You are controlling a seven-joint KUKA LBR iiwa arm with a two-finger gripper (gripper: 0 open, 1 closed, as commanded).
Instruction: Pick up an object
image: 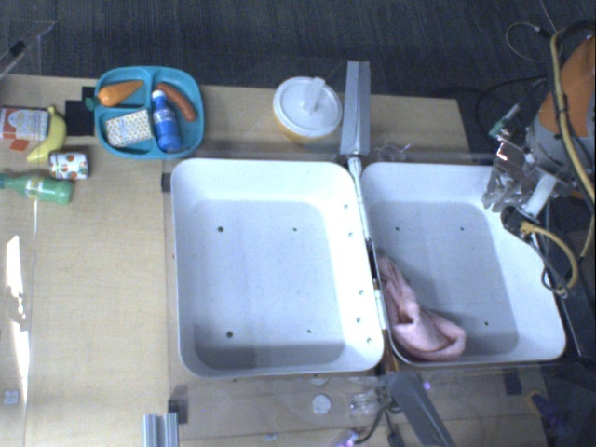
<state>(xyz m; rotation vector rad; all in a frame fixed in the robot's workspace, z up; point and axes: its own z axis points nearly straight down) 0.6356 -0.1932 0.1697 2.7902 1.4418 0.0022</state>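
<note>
A crumpled pink cloth [417,317] lies in the right bin [438,222], against its left wall near the front corner. My gripper [506,192] hangs over the right bin's far right edge, well away from the cloth, up and to the right of it. Nothing shows between its fingertips. The grey arm with its orange band [570,82] rises behind it at the right side of the view.
The left bin [265,259] stands beside the right one. On the bench behind are a blue divided tray [149,110] with toy food, a white lidded cup [307,108], and small items at far left. Cables loop near the arm.
</note>
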